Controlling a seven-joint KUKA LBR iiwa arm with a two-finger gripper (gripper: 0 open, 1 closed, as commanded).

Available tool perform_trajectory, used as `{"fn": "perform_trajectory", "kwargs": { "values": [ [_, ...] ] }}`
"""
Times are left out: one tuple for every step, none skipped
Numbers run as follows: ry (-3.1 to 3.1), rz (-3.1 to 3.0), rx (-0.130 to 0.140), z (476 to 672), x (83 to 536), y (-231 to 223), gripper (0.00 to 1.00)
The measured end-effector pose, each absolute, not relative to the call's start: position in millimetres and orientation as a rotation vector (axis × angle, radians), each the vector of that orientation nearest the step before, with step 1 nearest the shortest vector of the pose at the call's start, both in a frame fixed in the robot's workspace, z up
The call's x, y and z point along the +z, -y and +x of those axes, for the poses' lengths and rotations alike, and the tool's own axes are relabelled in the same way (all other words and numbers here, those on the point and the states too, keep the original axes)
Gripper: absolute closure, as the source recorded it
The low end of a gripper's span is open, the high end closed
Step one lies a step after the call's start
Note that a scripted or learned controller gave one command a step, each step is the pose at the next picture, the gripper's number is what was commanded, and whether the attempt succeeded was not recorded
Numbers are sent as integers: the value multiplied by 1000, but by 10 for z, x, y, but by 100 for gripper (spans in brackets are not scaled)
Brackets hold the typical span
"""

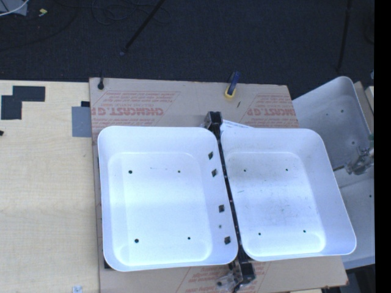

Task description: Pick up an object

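Camera view, two white bins (110, 163), board (183, 102) beneath

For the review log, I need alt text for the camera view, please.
Two shallow white bins sit side by side on a cardboard sheet: the left bin and the right bin, joined by black clips. A blue-and-yellow clamp grips the sheet's far edge.
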State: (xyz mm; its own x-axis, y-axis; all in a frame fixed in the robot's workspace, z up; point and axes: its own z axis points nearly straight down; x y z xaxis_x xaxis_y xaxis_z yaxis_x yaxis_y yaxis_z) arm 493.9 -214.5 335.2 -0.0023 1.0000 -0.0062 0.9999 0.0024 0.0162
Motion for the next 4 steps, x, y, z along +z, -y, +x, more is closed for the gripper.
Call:
{"fn": "perform_trajectory", "kwargs": {
  "values": [
    [-2213, 2207, 10, 5090, 4796, 2142, 100],
    [-2219, 2216, 3, 4971, 5421, 2141, 100],
    [-2238, 2229, -13, 4901, 3496, 1540, 100],
    [-2217, 2212, 8, 4988, 4723, 1532, 100]
  ]
}}
